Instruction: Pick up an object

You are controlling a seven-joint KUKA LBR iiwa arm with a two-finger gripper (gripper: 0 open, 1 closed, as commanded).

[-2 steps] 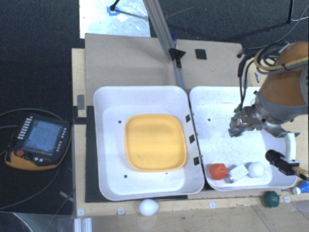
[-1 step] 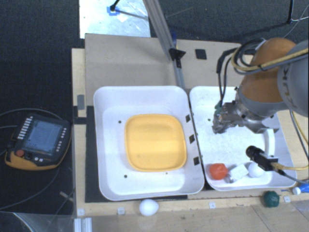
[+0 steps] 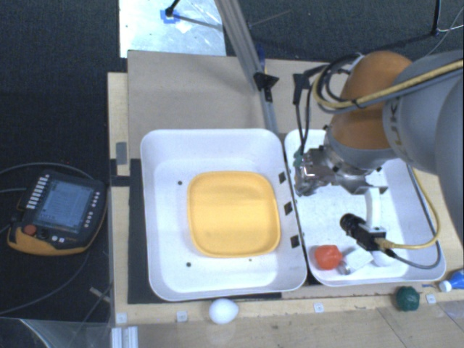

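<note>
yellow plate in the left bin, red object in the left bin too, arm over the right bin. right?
Not quite. The camera view shows the red object in the right bin, near its front edge, not the left one. The rest holds: the yellow plate lies in the left bin, and the arm is over the right bin.

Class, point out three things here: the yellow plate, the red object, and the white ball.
yellow plate (image 3: 234, 214), camera view, flat centre.
red object (image 3: 326, 257), camera view, its top.
white ball (image 3: 223, 311), camera view, its middle.
</note>
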